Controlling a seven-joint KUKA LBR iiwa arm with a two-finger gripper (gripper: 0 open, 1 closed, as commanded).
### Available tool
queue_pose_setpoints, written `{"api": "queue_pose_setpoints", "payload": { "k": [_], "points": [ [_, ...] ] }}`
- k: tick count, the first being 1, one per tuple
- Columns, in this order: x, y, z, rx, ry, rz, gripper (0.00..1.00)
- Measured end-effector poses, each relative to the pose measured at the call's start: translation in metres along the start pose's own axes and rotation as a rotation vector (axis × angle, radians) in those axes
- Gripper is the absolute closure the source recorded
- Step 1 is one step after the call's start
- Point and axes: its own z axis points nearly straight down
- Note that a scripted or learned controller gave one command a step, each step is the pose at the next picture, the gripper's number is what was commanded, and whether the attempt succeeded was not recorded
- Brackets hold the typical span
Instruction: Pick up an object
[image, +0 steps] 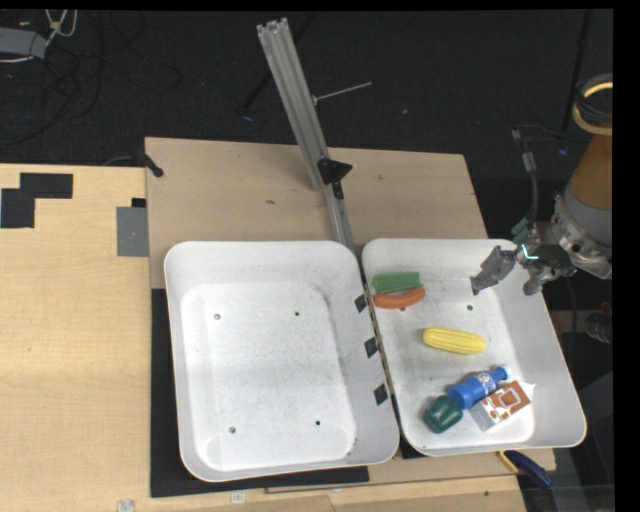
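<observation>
Hovering over the right bin's (560, 395) far corner with my fingers (492, 270) spread wide and holding nothing, I judge I must next descend toward the yellow corn (455, 342).

My arm (592, 170): orange-tan band above the wrist, pale ring at its top, grey metal w/ bolts below. Thin black cable runs alongside. End effector (513, 270): two dark grey fingers, small teal light betw. them.
</observation>
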Motion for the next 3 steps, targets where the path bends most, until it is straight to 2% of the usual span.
{"api": "queue_pose_setpoints", "payload": {
  "k": [1,2,3],
  "points": [
    [0.000,0.001,-0.003,-0.005,-0.001,0.000,0.00],
    [0.004,-0.002,0.041,0.000,0.000,0.000,0.00],
    [0.005,-0.003,0.106,0.002,0.000,0.001,0.00]
  ]
}}
